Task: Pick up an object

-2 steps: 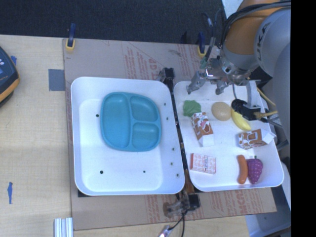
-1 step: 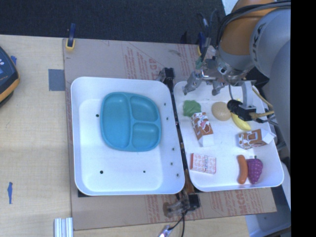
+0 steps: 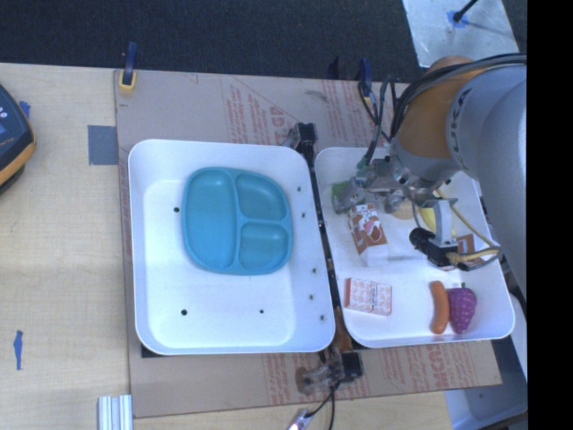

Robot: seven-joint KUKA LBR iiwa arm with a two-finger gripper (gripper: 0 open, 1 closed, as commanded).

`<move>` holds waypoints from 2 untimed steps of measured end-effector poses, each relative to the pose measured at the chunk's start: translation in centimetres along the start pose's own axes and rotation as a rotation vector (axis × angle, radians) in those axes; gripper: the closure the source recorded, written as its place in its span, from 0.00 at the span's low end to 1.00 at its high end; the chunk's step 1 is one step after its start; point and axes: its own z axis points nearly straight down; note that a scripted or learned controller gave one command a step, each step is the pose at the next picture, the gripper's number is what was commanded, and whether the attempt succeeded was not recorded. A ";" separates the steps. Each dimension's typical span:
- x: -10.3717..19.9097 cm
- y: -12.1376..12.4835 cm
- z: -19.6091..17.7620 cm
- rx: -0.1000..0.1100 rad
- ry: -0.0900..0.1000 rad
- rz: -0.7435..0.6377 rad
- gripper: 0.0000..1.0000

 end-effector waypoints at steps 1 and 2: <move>-0.3 2.5 -0.2 -0.004 0.002 -0.001 0.00; -0.3 2.6 -1.2 -0.003 0.001 -0.004 1.00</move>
